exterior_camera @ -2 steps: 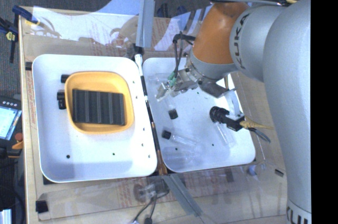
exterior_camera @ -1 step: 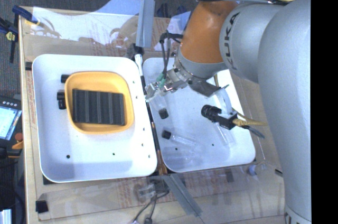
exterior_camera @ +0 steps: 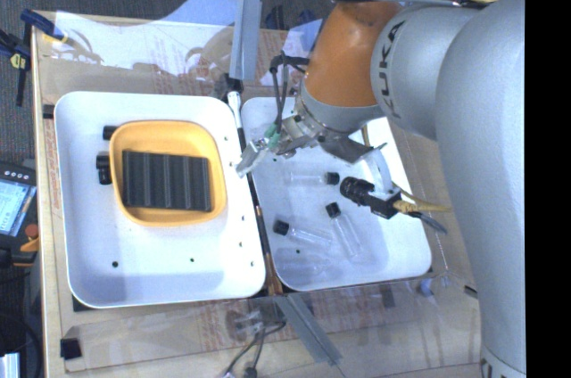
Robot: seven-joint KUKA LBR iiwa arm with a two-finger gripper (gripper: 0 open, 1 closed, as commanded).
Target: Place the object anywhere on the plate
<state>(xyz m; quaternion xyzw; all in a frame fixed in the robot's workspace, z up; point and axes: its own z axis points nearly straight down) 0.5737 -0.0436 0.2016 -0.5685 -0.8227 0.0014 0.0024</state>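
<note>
The left bin point(exterior_camera: 80, 260) holds a yellow plate point(exterior_camera: 169, 135) with a dark ribbed insert. The gripper point(exterior_camera: 259, 152) hangs over the rim between the bins, at the top left corner of the right bin point(exterior_camera: 401, 260); I cannot tell its state. Clear vials point(exterior_camera: 346, 234) with black caps lie on that bin's floor. The arm point(exterior_camera: 428, 46) bends in from the right, orange band above the wrist

Arm point(exterior_camera: 446, 91) hides right bin's point(exterior_camera: 294, 269) upper-right part, cut off at right frame edge. Tool point(exterior_camera: 259, 149) too small and blurred to resolve. Clear vials point(exterior_camera: 343, 234) hard to separate.
</note>
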